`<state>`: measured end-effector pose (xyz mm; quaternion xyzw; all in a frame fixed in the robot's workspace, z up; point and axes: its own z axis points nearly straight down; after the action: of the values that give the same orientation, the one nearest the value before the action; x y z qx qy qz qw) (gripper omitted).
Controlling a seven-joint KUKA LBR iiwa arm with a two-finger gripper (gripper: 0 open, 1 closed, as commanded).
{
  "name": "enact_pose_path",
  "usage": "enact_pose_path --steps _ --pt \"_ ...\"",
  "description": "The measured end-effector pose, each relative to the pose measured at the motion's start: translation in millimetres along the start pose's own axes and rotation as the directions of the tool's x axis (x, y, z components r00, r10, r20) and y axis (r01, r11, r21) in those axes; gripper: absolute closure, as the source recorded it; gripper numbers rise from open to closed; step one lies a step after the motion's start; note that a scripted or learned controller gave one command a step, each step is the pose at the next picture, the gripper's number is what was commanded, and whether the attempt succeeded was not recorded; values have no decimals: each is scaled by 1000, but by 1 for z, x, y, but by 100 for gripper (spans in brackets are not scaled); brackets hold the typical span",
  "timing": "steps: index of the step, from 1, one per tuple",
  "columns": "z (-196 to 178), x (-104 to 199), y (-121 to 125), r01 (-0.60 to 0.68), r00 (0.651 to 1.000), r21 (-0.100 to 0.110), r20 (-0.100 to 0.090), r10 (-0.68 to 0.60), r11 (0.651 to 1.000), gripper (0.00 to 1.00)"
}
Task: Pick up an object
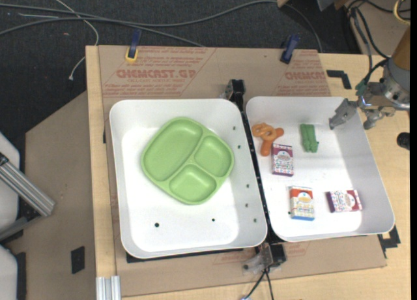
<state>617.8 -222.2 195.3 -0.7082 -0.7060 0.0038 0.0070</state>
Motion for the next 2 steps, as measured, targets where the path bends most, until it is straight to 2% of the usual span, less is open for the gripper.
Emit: enact_pose_path --steps 1,2 --pt "-9 1 3 4 1000 -15 4 -4 1000 0" --pt "54 4 3 4 1000 -9 2 -4 1000 0"
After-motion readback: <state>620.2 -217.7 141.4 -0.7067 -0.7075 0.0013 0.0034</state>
